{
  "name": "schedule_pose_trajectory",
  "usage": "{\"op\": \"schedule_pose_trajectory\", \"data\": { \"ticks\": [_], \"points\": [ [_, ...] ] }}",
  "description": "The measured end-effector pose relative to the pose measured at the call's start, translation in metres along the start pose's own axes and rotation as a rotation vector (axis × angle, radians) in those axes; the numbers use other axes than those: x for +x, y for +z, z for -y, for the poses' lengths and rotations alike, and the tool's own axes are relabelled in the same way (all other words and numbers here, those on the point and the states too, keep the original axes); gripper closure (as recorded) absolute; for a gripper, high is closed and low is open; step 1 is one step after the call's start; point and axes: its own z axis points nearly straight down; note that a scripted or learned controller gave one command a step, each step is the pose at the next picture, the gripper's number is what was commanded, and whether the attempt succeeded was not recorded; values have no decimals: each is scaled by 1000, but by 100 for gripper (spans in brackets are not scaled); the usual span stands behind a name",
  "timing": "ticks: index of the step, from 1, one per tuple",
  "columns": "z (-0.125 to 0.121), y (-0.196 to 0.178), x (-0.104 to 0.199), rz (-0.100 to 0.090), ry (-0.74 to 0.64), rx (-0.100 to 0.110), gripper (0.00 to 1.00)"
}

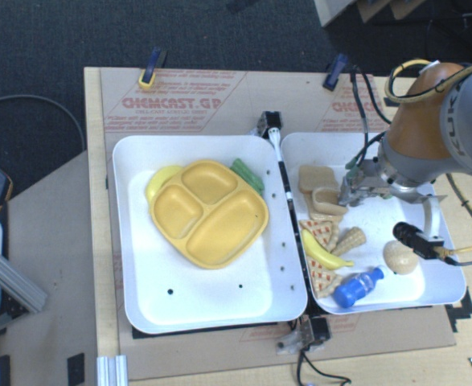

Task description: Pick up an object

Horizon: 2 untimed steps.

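Observation:
My gripper (350,193) hangs low over the right bin (428,292), at its upper left part, just right of a tan toast-like piece (316,178) and a pale curved piece (327,205). Below them lie a waffle-patterned slice (319,233), a banana (324,252), a small cone-shaped piece (348,238), a blue bottle (356,287) and a beige round lump (400,257). Nothing shows between the fingers.
The left bin (139,288) holds a yellow divided tray (210,212), with a yellow item (158,182) and a green piece (247,174) poking out from under it. A black divider strip (285,207) runs between the bins. The arm's body (428,127) covers the right bin's upper right.

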Motion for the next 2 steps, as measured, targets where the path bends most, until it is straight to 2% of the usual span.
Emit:
{"op": "schedule_pose_trajectory", "data": {
  "ticks": [2],
  "points": [
    [8, -102, -10, 4, -1, 9, 100]
  ]
}}
